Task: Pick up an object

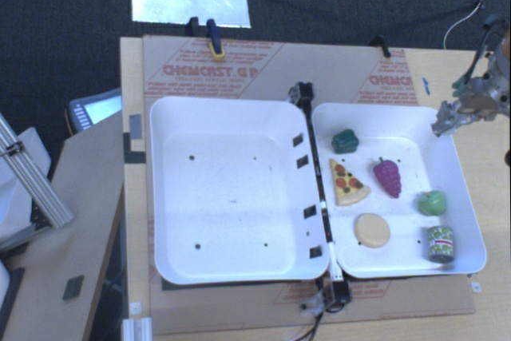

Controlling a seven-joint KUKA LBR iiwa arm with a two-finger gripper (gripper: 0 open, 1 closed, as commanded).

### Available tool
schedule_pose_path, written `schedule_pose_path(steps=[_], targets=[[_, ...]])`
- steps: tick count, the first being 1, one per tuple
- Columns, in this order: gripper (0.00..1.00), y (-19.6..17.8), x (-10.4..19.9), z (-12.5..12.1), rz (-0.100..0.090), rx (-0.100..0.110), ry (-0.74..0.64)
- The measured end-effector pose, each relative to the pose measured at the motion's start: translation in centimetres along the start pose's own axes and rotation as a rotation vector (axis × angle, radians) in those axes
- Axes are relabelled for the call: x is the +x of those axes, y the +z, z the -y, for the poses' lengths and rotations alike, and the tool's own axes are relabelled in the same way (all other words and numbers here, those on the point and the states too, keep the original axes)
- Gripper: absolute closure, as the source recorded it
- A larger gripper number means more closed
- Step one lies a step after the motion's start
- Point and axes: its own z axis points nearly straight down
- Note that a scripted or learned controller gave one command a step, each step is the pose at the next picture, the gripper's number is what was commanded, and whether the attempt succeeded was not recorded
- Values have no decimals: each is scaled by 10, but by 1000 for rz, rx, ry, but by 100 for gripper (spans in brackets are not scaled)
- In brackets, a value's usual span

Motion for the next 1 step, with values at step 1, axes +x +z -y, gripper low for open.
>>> schedule_pose_path(steps=[1], targets=[[100,-87,112,29,-3,-5,-8]])
